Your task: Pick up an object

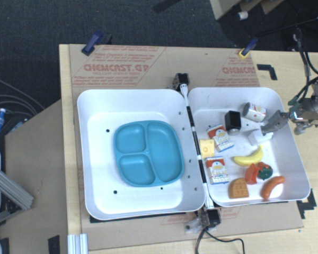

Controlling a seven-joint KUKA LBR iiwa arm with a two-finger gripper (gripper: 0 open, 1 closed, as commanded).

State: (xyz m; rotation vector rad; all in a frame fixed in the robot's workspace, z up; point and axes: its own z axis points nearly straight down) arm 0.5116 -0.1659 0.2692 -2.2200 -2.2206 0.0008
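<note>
The gripper hovers at the right bin, fingers' spread unclear, above a white object near the banana.

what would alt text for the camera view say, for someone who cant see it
A gripper reaches in from the right over the right white bin, which holds toy food: a banana, a sausage, small cartons and a black block. The left white bin holds a blue divided plate.
</note>
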